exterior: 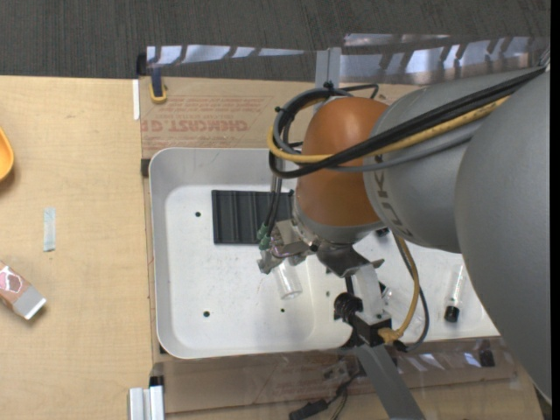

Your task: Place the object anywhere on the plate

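Note:
The grey arm with its orange band (337, 169) reaches over the left white bin (175, 261). My gripper (282, 256) hangs below the wrist near the bin's middle. Just under it is a small clear, pale piece (288, 283) close to the bin floor; whether it is held or lying there is unclear. A black ribbed rectangular slab (238, 215) lies flat on the bin floor just left of the gripper, its right side hidden by the arm. No round plate can be made out.
A thin pen-like item with a black tip (453, 303) lies to the right, beyond the arm. On the wooden bench to the left are an orange object (4, 157), a small grey strip (49, 230) and a red-and-white packet (19, 292). Cables (407, 309) hang below the wrist.

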